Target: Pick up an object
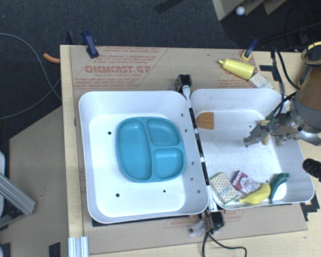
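Observation:
My gripper (259, 134) hangs over the middle right of the right bin (230, 103), above bare bin floor. Along that bin's near edge lie a checkered packet (221, 185), a red and white packet (244, 181), a yellow banana (255, 196) and a teal-handled item (279, 183). A small brown block (206, 120) rests by the bin's left wall. None of these touches the gripper. A blue divided plate (150, 148) lies in the left bin (96, 143).
A yellow bottle (238, 67) lies on the bench behind the right bin. Blue clamps (89, 44) sit on the board's far edge. Black clips (184, 82) join the two bins along the divider. Cables run at the far right.

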{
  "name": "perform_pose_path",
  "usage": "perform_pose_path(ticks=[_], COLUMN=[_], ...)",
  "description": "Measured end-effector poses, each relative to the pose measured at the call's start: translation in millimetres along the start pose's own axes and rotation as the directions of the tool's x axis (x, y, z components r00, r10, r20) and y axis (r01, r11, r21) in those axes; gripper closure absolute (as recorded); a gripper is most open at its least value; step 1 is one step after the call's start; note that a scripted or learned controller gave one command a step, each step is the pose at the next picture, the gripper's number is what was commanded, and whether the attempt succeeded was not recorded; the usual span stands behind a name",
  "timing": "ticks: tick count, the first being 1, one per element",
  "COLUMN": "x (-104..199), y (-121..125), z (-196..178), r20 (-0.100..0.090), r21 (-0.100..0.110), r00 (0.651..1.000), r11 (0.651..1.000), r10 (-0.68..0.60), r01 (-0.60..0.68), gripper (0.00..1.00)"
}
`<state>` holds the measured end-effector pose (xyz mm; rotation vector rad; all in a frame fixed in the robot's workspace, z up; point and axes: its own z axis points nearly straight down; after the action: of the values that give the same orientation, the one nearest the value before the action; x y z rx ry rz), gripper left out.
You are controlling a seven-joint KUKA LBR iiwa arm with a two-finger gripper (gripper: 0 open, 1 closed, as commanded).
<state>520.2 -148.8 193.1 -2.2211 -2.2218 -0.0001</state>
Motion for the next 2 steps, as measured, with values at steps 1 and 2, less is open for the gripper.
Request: perform_pose_path(ticks=[1,2], x=[6.1,-5.0], y=[60.5,146.6], z=[101.3,108.1], r20=[-0.001,0.001], r21=[0.003,-0.001], r00=[1.000,1.000], r11=[1.000,1.000], r10=[0.000,-0.001], r01=[0.000,0.001], gripper=[0.00,0.00])
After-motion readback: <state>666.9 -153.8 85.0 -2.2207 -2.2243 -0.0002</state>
